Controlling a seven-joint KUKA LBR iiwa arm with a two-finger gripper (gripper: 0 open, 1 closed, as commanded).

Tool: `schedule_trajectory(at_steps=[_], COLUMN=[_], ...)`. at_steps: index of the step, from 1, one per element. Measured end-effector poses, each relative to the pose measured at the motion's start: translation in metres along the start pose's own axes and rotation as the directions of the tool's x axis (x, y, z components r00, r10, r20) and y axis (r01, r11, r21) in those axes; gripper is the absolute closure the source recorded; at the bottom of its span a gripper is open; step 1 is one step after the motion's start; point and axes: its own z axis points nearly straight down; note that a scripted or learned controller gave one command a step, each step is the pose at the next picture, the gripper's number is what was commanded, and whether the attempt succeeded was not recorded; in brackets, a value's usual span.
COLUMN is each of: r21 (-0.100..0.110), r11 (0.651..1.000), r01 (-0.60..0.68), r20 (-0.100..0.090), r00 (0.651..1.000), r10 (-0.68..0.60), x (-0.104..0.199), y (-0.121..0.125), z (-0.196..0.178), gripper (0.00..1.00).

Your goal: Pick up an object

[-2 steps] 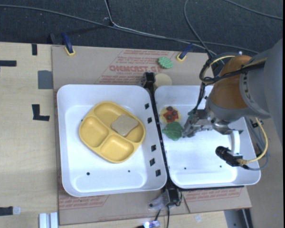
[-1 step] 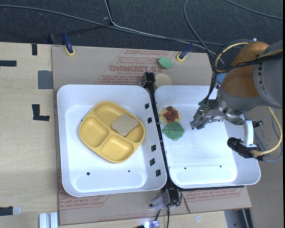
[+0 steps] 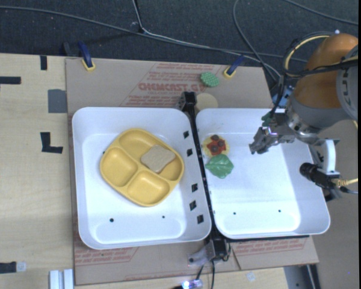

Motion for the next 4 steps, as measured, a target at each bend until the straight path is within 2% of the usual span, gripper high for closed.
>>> schedule_trajectory(at_steps=[2,3,4], r21=[0.005,0.006,0.006], r11=[1.000,1.000,1.000], r01=[0.005,0.004,0.006], r20=[-0.003,-0.002,-0.002], r00=[1.000,1.000,1.000], r10=[-0.004,-0.004,-0.006], x=[0.091,0.135,0.192], y=[-0.006,-0.010,-0.009], z=[-0.013,-0.009,0.000], gripper=[1.00,1.00,1.00])
